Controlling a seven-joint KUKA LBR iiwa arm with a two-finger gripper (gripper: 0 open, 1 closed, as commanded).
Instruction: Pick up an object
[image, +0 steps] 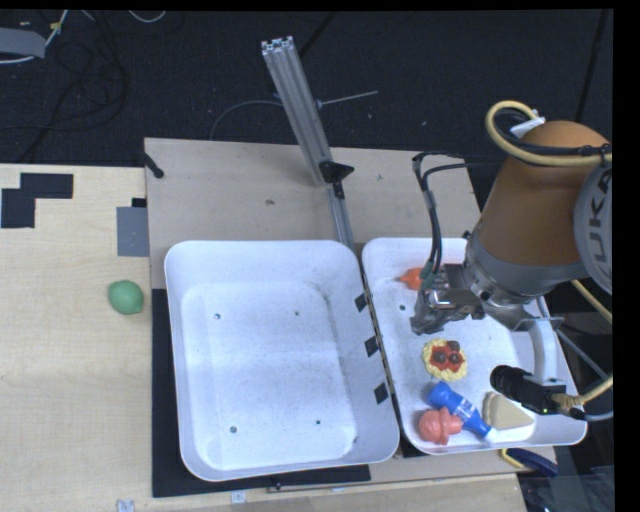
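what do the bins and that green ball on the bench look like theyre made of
The bins look like thin moulded plastic, white and slightly glossy: rounded corners, raised rims and soft light patches on the floor suggest this. The green ball looks matte, with no bright highlight, so probably foam or soft rubber, though the view leaves that open.

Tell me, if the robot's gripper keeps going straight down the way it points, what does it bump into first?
Probably the white floor of the right bin. The gripper points down near that bin's left part, with the round yellow toy just beside it. From this slanted view the depth is hard to judge, so it might graze that toy instead.
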